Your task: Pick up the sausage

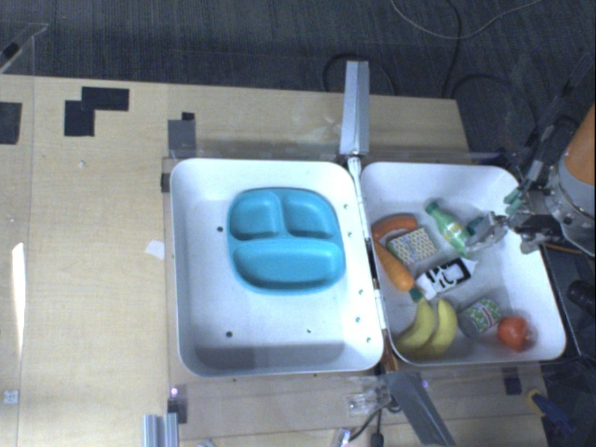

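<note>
Wooden table (93, 250) carries two white bins. Left bin (200, 343) holds a blue divided plate (284, 238). Right bin (540, 291): sausage (395, 224) at its left side, touching a carrot (397, 270); bananas (434, 324) nearer. Gripper (496, 226) hovers right of a green bottle (449, 227), finger state indeterminable.

A robotics lab or test cell: a pale wooden bench (93, 250) carries two white bins (186, 277) fixed by metal brackets (355, 110), black marker patches (93, 108) lie near its far left corner, and loose cable (447, 21) trails over dark carpet (186, 17) beyond its far edge
</note>
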Tool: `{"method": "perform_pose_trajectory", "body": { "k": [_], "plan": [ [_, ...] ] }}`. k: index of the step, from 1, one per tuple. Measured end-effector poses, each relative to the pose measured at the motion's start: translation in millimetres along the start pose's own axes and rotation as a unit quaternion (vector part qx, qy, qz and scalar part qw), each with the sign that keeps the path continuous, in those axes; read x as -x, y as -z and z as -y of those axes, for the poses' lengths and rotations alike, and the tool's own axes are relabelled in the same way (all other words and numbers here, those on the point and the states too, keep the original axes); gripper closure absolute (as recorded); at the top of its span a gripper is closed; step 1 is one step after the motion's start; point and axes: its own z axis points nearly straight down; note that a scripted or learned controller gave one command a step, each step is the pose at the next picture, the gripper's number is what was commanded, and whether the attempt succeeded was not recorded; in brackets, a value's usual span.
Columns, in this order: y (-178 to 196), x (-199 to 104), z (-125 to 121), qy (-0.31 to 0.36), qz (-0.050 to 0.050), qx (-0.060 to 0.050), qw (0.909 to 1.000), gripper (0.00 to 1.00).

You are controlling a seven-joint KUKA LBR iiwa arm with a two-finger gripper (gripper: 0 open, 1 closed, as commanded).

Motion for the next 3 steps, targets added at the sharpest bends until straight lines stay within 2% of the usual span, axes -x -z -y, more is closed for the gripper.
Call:
{"method": "perform_pose_trajectory", "body": {
  "k": [1, 2, 3],
  "plan": [
    [-94.5, -23.6, -68.1, -0.092, 0.000, -0.001, 0.9958, 0.00],
    [-186.6, -42.4, -124.9, -0.119, -0.001, 0.002, 0.9929, 0.00],
    [-173.1, -44.6, -128.0, -0.117, -0.002, 0.006, 0.9931, 1.00]
  ]
}}
